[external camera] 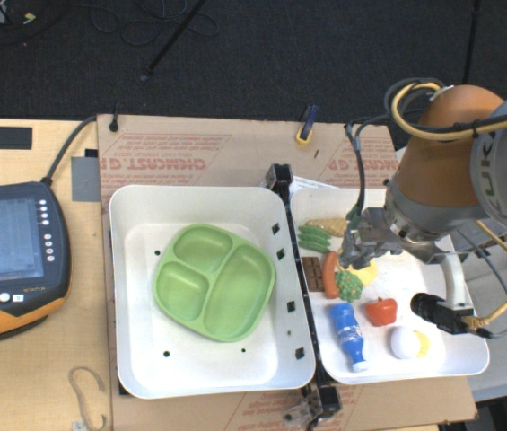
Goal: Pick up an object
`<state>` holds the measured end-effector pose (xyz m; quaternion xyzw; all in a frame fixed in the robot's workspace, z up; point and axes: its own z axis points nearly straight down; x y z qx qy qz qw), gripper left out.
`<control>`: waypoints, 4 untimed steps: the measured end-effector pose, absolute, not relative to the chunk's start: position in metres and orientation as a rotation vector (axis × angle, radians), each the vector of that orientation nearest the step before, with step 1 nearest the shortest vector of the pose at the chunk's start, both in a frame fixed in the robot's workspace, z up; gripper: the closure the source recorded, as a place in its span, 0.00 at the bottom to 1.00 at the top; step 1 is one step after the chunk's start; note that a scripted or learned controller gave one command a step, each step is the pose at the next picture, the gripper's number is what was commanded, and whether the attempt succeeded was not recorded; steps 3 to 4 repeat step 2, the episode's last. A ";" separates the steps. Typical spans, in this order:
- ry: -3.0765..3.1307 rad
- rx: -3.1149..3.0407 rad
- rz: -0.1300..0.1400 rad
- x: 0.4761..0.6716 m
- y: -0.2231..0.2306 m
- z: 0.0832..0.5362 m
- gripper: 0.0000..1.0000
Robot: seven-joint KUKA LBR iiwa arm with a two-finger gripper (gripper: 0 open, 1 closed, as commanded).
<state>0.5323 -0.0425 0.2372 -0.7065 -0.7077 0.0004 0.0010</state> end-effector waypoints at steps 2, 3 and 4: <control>-2.219 -2.219 0.005 0.523 -0.049 0.228 1.00; -2.219 -2.219 0.005 0.523 -0.049 0.228 1.00; -2.219 -2.219 0.005 0.523 -0.049 0.228 1.00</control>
